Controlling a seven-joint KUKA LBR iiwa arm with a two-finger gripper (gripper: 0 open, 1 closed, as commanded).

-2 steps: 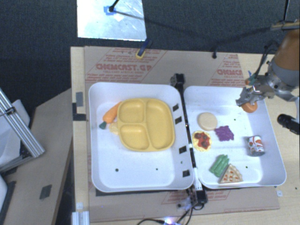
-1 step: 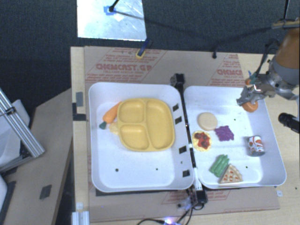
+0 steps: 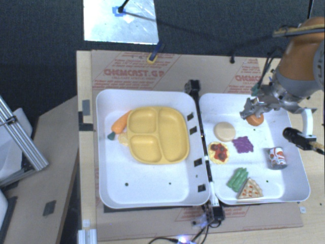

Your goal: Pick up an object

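My gripper [image 3: 253, 111] hangs over the far part of the right bin [image 3: 294, 187]. Directly under its tip sits a small orange object [image 3: 256, 120], partly covered by the gripper, so I cannot tell whether it is gripped or merely lying below. Nearby in the same bin lie a beige round bun [image 3: 224, 131], a purple grape bunch [image 3: 243, 144], a red-and-yellow food piece [image 3: 219, 153], a small can [image 3: 277, 157], a green vegetable [image 3: 237, 178] and a pizza slice [image 3: 250, 189].
The left bin [image 3: 117, 187] holds a yellow divided plate [image 3: 155, 135], with a carrot [image 3: 120, 122] against the plate's left rim. A black divider [image 3: 200, 136] runs between the two bins. The arm reaches in from the upper right.
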